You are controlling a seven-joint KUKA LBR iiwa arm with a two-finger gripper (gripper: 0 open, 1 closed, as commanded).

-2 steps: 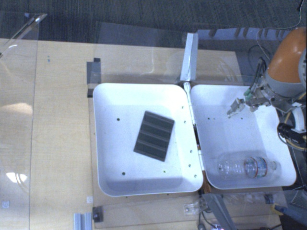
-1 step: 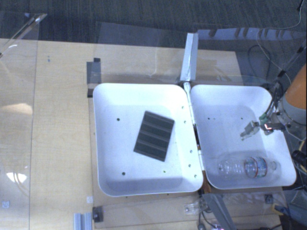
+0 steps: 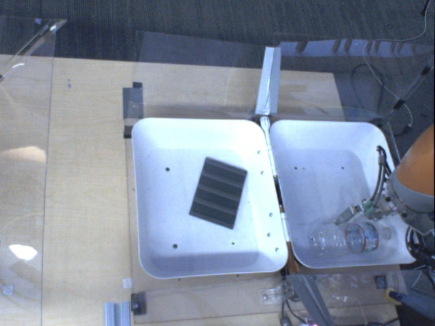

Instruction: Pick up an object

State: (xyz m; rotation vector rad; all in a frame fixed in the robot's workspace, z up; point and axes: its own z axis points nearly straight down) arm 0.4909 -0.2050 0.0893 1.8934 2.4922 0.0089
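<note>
A clear plastic bottle [image 3: 343, 238] lies on its side near the front right corner of the right bin [image 3: 319, 125]. My gripper [image 3: 351, 214] hangs low in that bin, just above and behind the bottle, close to it; whether it touches the bottle is unclear. The arm comes in from the right, its orange band [image 3: 419, 163] over the bin's right rim. A dark grey ribbed rectangular block [image 3: 218, 192] lies flat and slightly turned in the middle of the left bin [image 3: 197, 123].
A metal post [image 3: 268, 81] stands behind the seam where the two bins meet. Cables [image 3: 397, 80] run at the back right, off the bench. Wooden bench top [image 3: 68, 182] stretches to the left of the bins.
</note>
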